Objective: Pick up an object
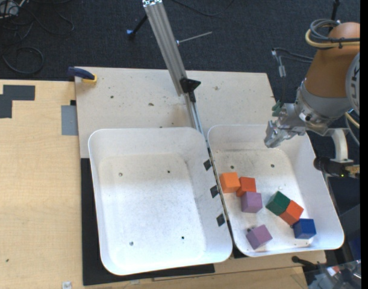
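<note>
Gripper [274,138] hovers above the right bin's [324,191] far end, beyond the blocks [251,201]; finger state unclear

White bins [147,161]; blocks orange [230,182], purple [252,201], green [279,203], blue [305,228]; arm seemingly orange-banded [331,71].

blocks [265,209] clustered in right bin [328,185], left bin [111,161] beside it
</note>
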You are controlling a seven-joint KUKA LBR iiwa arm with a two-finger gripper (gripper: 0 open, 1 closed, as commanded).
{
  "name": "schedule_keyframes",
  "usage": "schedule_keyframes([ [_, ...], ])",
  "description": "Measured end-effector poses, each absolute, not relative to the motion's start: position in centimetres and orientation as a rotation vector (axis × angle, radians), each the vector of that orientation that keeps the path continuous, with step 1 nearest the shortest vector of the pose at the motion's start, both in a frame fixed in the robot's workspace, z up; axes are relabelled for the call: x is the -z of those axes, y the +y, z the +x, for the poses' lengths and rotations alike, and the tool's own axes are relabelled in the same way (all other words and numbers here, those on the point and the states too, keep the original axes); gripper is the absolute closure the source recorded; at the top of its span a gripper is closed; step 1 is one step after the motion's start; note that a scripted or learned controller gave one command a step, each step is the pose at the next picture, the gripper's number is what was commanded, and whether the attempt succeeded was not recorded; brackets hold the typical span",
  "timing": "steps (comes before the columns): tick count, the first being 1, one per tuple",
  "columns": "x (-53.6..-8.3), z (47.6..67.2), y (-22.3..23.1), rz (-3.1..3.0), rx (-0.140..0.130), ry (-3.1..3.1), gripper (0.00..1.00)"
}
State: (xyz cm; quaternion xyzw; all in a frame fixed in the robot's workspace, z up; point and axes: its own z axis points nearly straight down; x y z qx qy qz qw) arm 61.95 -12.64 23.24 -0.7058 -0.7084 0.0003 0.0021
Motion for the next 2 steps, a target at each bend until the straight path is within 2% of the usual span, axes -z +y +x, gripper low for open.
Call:
schedule_keyframes([
  [1,-22.2,62.3,-7.6,-2.214,-0.002,-2.221,1.0],
  [2,-23.2,63.9,-2.8,-2.216,0.001,-2.225,1.0],
])
